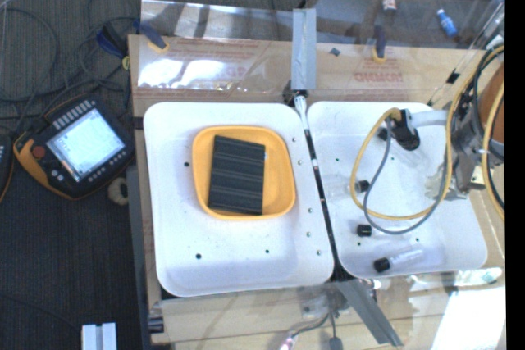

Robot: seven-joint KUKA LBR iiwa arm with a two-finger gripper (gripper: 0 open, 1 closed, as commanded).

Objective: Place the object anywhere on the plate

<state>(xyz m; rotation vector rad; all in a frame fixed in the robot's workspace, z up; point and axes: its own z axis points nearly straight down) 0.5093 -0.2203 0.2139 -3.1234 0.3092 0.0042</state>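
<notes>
Two white bins sit side by side on the bench; the left bin [172, 258] holds a yellow plate [283, 197], and a dark ribbed block [237, 174] lies flat on that plate, slightly tilted, fully inside the rim. Judged from this, the object is already on the plate and the task looks done. The arm [472, 135] reaches in at the right edge over the right bin [459, 246]; the gripper itself is not distinguishable among cables and hardware there, so its state cannot be told. A yellow-and-black cable [369, 176] loops across the right bin, with small black parts and a clear tube-like item [402, 258] near its front. Risks from here: the cable loop could snag on the bin divider if the arm crosses left; any contact with the plate could slide it, since it rests loose in the bin; the block could be nudged off the plate. Writing: red print on the cardboard panel [377, 78] behind the bins is too blurred to read. The handheld controller [78, 147] on the floor shows a lit screen, text unreadable.
</notes>
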